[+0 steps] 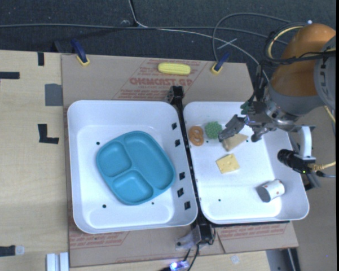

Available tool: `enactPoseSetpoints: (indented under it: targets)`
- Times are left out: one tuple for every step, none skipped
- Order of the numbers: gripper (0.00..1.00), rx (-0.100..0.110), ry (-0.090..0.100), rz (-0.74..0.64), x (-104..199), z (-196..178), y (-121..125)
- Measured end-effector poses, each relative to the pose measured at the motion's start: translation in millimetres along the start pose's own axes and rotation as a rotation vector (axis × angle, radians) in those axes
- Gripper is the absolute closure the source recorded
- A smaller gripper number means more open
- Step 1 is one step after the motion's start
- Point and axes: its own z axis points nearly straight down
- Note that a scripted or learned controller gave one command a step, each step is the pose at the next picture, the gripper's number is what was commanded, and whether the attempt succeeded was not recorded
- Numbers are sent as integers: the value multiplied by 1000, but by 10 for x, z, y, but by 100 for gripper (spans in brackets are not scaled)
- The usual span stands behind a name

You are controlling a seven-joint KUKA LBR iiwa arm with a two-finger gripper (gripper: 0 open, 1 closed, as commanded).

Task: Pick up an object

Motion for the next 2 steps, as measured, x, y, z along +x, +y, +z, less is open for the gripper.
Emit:
enactPoseSetpoints:
  targets:
    - [0, -13, -1, -3, 2, -72, 24]
    - [0, -10, -1, -4, 40, 387, 83]
